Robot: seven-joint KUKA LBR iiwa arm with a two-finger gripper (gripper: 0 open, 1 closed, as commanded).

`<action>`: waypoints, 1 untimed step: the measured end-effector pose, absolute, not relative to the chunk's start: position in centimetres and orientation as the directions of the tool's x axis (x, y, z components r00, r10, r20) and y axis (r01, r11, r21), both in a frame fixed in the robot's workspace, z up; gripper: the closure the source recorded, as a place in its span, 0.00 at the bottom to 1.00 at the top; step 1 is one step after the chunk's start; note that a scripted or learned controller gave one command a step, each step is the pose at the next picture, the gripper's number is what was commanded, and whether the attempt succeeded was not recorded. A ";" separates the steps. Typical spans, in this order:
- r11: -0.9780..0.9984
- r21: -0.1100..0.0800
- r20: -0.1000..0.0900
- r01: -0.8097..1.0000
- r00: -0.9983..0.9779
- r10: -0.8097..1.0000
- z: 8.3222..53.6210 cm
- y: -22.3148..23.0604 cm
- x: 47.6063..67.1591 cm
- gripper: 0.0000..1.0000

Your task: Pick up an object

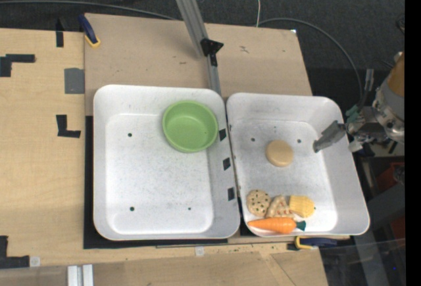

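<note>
The end effector (327, 137) hung at the right bin's (342, 212) right edge; I could not tell its opening. It should descend straight over the round cookie (279, 153), staying centred.

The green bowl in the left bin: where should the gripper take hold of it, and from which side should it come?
Probably grip the green bowl by its rim, coming straight down from above. It sits upright with its mouth open, so one finger can go inside and one outside the thin wall. The rim nearest the left bin's middle looks best; the far side lies near the bin's wall.
</note>
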State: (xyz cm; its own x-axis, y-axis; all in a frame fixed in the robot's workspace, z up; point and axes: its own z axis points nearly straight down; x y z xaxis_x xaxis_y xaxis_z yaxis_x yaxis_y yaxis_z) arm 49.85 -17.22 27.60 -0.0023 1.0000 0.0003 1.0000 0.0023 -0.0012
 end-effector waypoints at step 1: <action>0.002 -0.001 0.000 1.000 -0.002 1.000 27.6 -17.2 49.8 0.00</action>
